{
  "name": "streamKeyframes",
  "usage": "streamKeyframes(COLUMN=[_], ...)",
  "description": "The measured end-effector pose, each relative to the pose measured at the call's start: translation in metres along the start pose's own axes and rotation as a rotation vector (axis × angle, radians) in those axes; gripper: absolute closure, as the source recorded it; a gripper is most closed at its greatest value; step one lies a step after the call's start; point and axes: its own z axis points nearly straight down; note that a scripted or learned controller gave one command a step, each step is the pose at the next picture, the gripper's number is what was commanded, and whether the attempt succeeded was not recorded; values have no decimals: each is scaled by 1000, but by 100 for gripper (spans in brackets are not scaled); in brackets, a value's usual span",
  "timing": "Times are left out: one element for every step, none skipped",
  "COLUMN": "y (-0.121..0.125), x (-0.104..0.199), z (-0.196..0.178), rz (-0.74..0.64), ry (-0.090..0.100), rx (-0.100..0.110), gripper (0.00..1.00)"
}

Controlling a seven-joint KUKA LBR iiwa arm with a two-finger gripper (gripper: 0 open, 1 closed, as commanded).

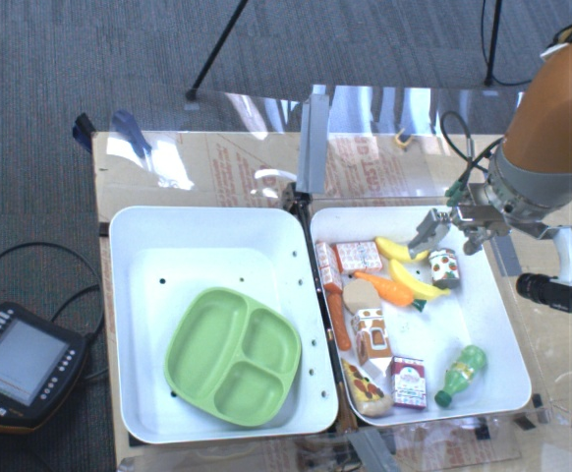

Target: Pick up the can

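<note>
- Now the arm is reaching in from three o'clock, its orange band sitting above the grey wrist, and it is hanging over the upper right part of the right bin.
- The gripper is hovering at about one o'clock over that bin, its two fingers spreading apart, one finger angling toward nine o'clock and the other sitting near the bin's right side; nothing is sitting between them.
- The can, small with a red and white label, is lying just below the gripper, toward its six o'clock, and touching the right end of the bananas.
- An orange carrot is lying just at seven o'clock from the can, beside the bananas.
- A red and white box is resting at nine o'clock from the bananas, near the bin's upper left corner.
- Lower down, a carton is sitting near the bin's middle, a small red box is sitting at its five o'clock, and a green bottle is lying tilted at four o'clock.
- Over at nine o'clock, the left bin is holding a green divided plate.
- A grey-screened pendant is lying on the floor, well apart at the far left.
</note>
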Motion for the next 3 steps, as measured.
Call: streamKeyframes(y=[10, 24, 13], x=[75, 121, 175], z=[-40, -157, -163], rz=[308, 611, 924], ry=[-1, -2, -3], rx=[-1, -1, -1], gripper=[0, 0, 0])
